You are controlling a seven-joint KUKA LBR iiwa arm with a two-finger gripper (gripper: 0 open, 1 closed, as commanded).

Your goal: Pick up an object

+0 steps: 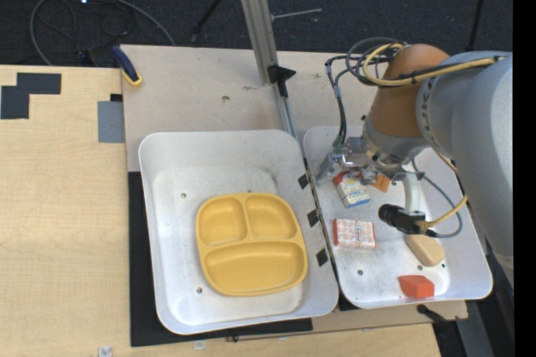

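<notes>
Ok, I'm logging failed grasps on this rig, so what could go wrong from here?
1. The gripper hangs just above a small blue-and-yellow packet in the right bin. The packet looks flat, so a grasp may slide off or only push it.
2. A red-and-white box lies close beside the packet and could get nudged or caught too.
3. Both sit near the bin's left wall, which may crowd the approach.
</notes>
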